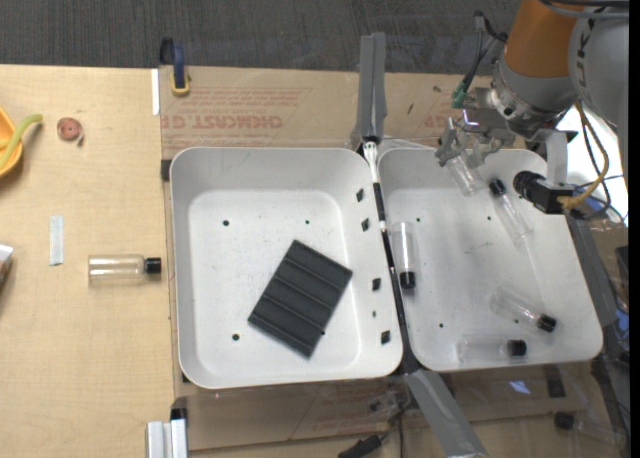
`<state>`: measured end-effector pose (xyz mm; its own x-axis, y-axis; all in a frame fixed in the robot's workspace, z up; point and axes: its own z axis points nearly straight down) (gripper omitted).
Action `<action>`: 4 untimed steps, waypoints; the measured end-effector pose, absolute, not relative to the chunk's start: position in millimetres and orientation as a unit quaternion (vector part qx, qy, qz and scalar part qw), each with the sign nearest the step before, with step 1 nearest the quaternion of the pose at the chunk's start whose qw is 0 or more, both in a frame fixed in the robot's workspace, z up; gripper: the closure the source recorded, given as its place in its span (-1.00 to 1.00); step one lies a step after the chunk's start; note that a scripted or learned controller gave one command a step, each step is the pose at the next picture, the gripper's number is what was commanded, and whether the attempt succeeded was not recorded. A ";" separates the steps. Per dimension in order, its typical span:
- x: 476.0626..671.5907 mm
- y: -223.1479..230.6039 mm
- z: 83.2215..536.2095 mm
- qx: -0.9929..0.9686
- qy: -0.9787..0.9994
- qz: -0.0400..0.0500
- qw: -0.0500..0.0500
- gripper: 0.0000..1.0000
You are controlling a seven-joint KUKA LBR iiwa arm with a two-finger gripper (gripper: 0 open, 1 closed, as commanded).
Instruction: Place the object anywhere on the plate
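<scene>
A dark grey ribbed rectangular plate (300,298) lies tilted in the left bin (200,186). The right bin (570,276) holds several clear vials with black caps: one along its left wall (405,251), one near the far right (508,214), one at the right (522,308) and one by the front rim (488,350). My gripper (462,146) hangs over the far left corner of the right bin. A clear tube-like shape (465,178) sits just below it; whether it is held is unclear.
On the bench left of the bins lie another clear vial (120,266), a small clear strip (56,241), a reddish disc (68,128) and a yellow object (10,141) at the edge. A grey divider (372,96) runs between the bins.
</scene>
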<state>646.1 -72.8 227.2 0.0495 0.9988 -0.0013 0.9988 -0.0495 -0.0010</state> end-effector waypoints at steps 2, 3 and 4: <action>659.0 -112.9 230.2 0.606 0.796 -0.001 0.001 1.00; 550.6 -74.3 198.0 0.493 0.870 -0.001 -0.001 1.00; 659.4 11.1 274.6 0.459 0.888 0.000 0.001 1.00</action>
